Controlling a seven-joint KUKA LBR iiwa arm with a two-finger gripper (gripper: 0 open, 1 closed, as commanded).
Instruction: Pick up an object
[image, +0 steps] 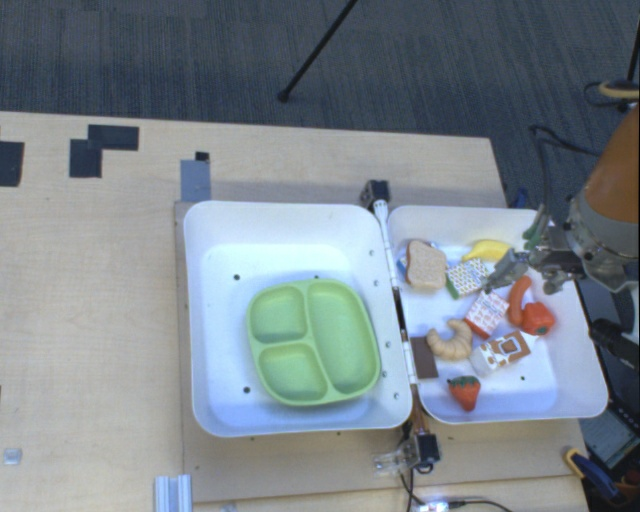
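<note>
My gripper (530, 272) hangs over the right side of the right bin (570, 395). Its fingers are spread open, and nothing is held between them. Just below it lie an orange carrot (519, 300) and a red tomato (539, 319). To the gripper's left sit a yellow banana (488, 249) and a green checkered packet (467, 276). Further left in the same bin is a bread slice (427, 265). Toward the near side lie a red-and-white box (487, 313), a croissant (452, 343), a brown-and-white box (505, 350), a chocolate bar (424, 358) and a strawberry (464, 392).
The left bin (215, 290) holds a green three-compartment plate (313, 342). A ridge (392, 300) divides the two bins. The grey arm with its orange band (615, 190) enters from the right. Cables lie off the bench's right edge.
</note>
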